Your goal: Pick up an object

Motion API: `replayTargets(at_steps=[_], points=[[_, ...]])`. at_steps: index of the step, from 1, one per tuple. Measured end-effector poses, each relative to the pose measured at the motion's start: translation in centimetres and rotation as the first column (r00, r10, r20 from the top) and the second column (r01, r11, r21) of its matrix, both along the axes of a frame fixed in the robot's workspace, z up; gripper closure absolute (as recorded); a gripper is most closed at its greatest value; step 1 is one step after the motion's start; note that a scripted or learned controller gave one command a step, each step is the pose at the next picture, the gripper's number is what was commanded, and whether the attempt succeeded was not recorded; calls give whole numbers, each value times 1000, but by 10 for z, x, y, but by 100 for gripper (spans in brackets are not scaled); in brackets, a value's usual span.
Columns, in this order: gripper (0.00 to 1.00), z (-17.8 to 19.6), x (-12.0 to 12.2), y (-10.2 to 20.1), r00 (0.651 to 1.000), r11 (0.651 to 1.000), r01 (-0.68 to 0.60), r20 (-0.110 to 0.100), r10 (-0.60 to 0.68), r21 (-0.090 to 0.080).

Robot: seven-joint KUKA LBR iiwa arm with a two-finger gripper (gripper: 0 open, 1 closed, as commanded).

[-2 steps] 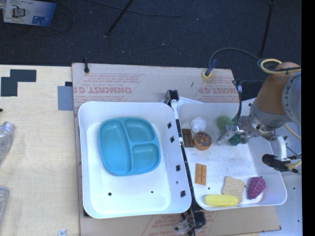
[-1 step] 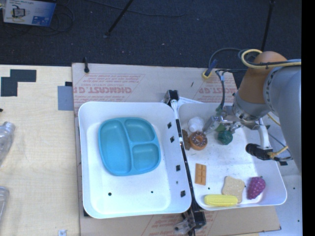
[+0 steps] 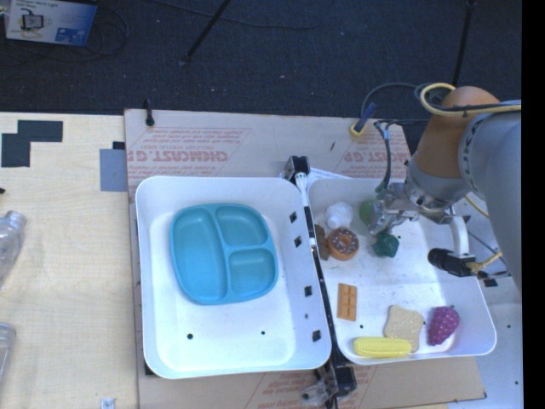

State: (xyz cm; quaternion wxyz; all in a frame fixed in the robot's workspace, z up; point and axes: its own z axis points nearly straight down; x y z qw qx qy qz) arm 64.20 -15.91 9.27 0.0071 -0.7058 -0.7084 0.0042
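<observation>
Hovering low over the far part of the right bin (image 3: 477,348): the hand (image 3: 385,222), reaching in from the right edge of the surface (image 3: 68,254). Sitting just below the fingertips, touching or nearly so: a small dark green object (image 3: 387,245), the likeliest target. Not possible to tell whether released or clenched, the fingers being too small and cluttered to read; nothing visibly gripped between them. Lying just toward the left bin (image 3: 162,313) from the hand: a donut (image 3: 343,244) and a white lump (image 3: 340,215). Resting well apart, along the near edge of the right bin: a corn cob (image 3: 382,347) with its long axis running parallel to that edge, a slice of bread (image 3: 403,325), purple grapes (image 3: 442,324), and an orange wafer (image 3: 347,302). Occupying the left bin: a blue divided plate (image 3: 224,252). Probably needing only a short straight descent onto the green object.
</observation>
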Motion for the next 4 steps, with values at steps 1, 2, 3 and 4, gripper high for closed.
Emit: replayTargets(at_steps=[1,2,3,4], points=[[0,1,2,0,1000,1000,-1,7,1,-1],[0,-7,2,-9,1000,1000,3,11,-3,-3],[100,0,0,-8,1000,1000,1,-1,-1,1],[0,1,2,-8,1000,1000,0,7,0,-1]])
